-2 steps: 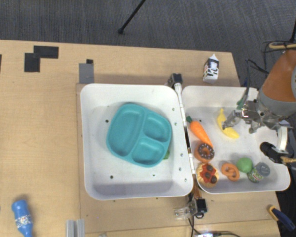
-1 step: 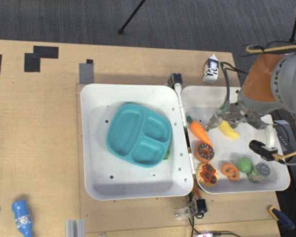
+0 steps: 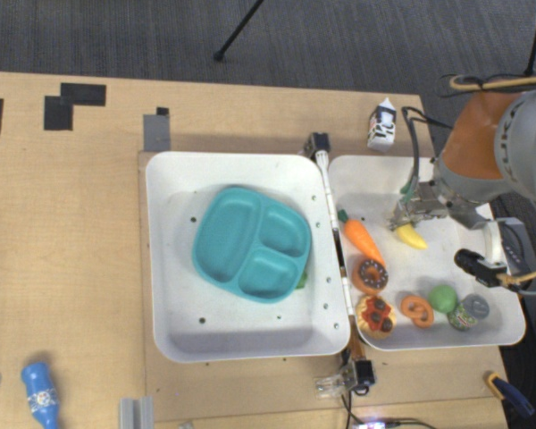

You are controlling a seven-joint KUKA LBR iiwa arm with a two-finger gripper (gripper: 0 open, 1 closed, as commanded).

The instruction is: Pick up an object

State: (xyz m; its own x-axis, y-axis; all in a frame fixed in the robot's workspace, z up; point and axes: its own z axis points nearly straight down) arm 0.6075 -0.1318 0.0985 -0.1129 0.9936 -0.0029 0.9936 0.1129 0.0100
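The right bin [image 3: 375,181] holds several toy foods. A yellow banana [image 3: 411,236] lies near its middle, with an orange carrot [image 3: 359,235] to its left. Along the front lie a chocolate donut [image 3: 371,275], a red and yellow piece [image 3: 375,315], an orange pretzel [image 3: 417,309], a green ball [image 3: 442,298] and a small can [image 3: 469,311]. My gripper [image 3: 417,213] hangs low in this bin, just above and behind the banana, close to it or touching it. The view shows nothing lifted.
The left bin [image 3: 174,329] holds a teal divided plate [image 3: 253,242] with a bit of green [image 3: 301,281] showing under its right edge. A small white carton [image 3: 383,124] stands on the bench behind the right bin. A blue bottle [image 3: 40,393] lies at the front left.
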